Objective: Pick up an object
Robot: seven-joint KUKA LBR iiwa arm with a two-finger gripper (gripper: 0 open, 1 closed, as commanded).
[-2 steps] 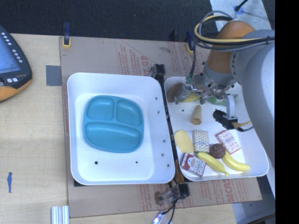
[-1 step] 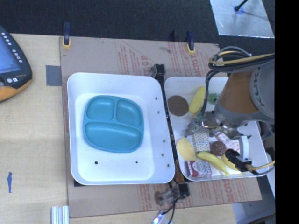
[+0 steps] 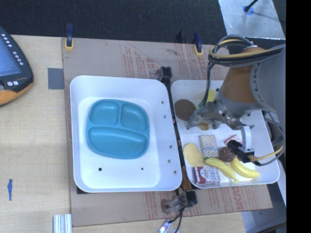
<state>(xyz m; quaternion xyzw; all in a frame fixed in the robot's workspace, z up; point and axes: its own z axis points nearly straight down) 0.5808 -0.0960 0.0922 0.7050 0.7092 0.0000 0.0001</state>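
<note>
Item: gripper [image 3: 200,120], lowered in right bin [image 3: 272,130] beside brown disc [image 3: 183,108]; open/closed state can't be told. Step judged: reach/descent. Next req'd: closure on one obj., then lift.

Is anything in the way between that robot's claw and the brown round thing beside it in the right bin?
Nothing visible stands between them. The gripper hangs low in the right bin, right beside the brown round object, with just bare white floor in the gap. The bananas and small box lie nearer the camera, off that line.
</note>
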